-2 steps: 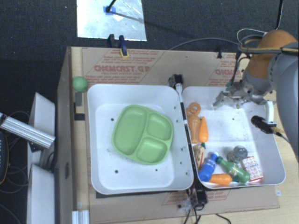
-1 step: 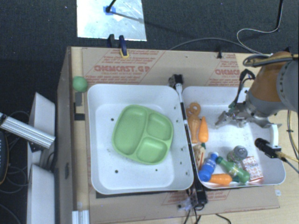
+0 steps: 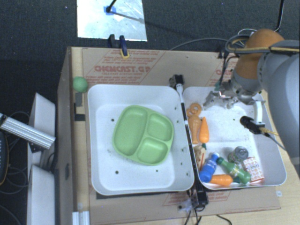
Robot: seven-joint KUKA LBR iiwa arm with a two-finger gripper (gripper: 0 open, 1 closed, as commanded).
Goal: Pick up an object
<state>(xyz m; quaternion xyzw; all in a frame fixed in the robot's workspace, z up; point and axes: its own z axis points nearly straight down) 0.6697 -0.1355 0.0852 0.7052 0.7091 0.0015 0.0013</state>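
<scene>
My gripper (image 3: pixel 219 101) hangs over the back of the right bin (image 3: pixel 272 158), its two metal fingers spread and nothing between them. Below and to its left in that bin lie a tan ring (image 3: pixel 194 109) and an orange carrot (image 3: pixel 204 129). At the bin's front are a blue bottle (image 3: pixel 209 167), a green bottle (image 3: pixel 235 170), a small orange piece (image 3: pixel 221 179), a silver can (image 3: pixel 241 153) and a red and white box (image 3: pixel 253 168). The gripper touches none of them.
The left bin (image 3: pixel 101 172) holds a green divided plate (image 3: pixel 143 135). A green ball (image 3: pixel 80 84) rests on the bench beyond the left bin's back corner. A black bar (image 3: pixel 186 130) runs between the two bins.
</scene>
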